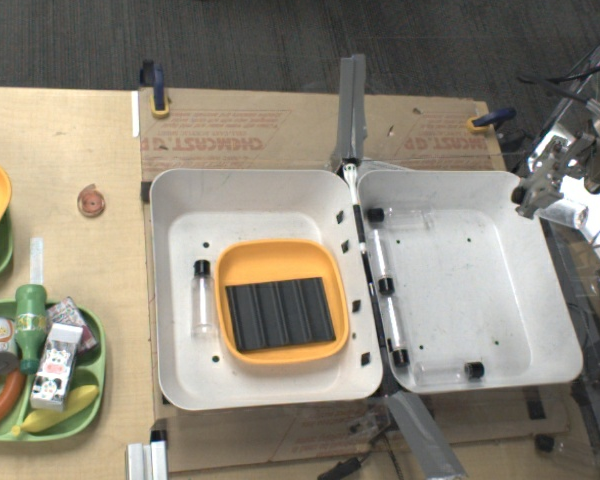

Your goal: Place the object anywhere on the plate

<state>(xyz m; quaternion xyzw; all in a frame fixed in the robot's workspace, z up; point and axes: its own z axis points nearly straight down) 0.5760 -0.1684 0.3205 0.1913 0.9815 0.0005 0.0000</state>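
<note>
A clear tube [202, 298] with a black cap is seen lying in the left bin [170, 218], just beside the left rim of the orange plate [280, 258], its long axis running up and down the view. A dark ribbed slab [280, 313] is carried on the plate. The tool [540, 183] is seen at the far right edge of the right bin [480, 298], well apart from the tube; its state cannot be told. A reach leftward across both bins is judged necessary.
</note>
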